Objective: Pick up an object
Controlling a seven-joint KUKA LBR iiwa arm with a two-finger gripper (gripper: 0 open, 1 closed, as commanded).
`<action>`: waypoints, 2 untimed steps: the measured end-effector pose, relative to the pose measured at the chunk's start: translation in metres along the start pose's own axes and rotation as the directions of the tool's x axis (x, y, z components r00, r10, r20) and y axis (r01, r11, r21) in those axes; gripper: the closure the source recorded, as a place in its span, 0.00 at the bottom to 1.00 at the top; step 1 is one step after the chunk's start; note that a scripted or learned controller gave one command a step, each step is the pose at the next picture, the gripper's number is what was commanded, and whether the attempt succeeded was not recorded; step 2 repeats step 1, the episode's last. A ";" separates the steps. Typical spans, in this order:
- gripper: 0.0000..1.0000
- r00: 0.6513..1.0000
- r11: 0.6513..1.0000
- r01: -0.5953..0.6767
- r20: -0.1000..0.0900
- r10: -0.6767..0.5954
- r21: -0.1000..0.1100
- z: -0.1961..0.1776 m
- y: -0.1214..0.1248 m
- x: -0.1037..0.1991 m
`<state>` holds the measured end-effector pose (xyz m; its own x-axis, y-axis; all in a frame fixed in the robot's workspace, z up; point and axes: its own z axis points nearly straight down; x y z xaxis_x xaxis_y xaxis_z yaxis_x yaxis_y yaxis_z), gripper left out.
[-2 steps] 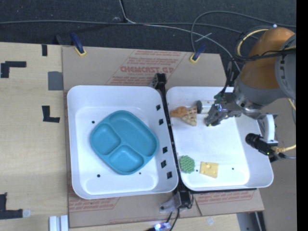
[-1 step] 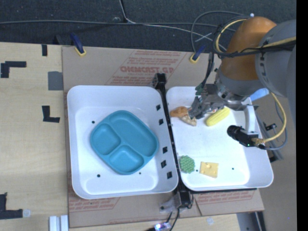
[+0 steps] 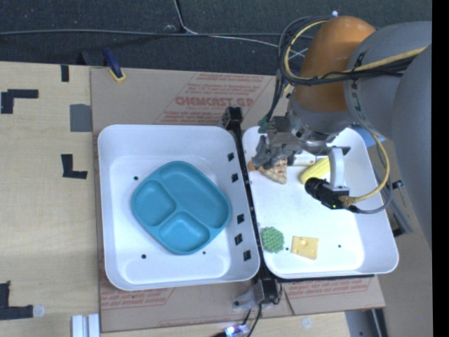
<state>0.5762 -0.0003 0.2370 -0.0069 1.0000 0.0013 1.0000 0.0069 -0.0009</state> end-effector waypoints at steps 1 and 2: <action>1.00 1.000 1.000 -0.001 0.001 0.001 0.001 0.013 0.012 0.049; 1.00 1.000 1.000 -0.001 0.001 0.001 0.001 0.013 0.012 0.049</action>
